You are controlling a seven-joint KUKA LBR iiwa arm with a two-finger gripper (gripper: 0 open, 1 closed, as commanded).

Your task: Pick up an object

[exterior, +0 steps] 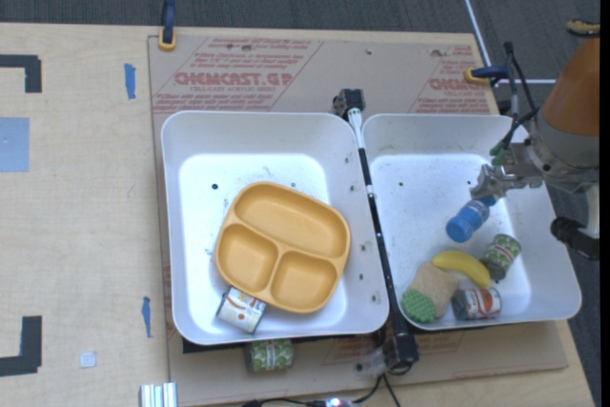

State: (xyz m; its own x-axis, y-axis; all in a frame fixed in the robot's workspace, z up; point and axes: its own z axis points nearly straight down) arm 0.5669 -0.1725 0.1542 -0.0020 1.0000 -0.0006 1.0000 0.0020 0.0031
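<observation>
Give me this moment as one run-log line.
task: pick up an object | gripper: over right bin, at blue bottle | grasp: unconfirmed | nearby: banana, two cans | left bin: yellow tray

The grey arm with its orange band (578,91) is reaching in from the right, its metal gripper (492,183) hanging just above a small blue cylinder (466,220) in the right white bin (562,295). A yellow banana (461,266), two small tins and a green-topped sponge are lying nearby. A yellow three-compartment plastic tray (282,246) is sitting in the left white bin (186,148).
</observation>
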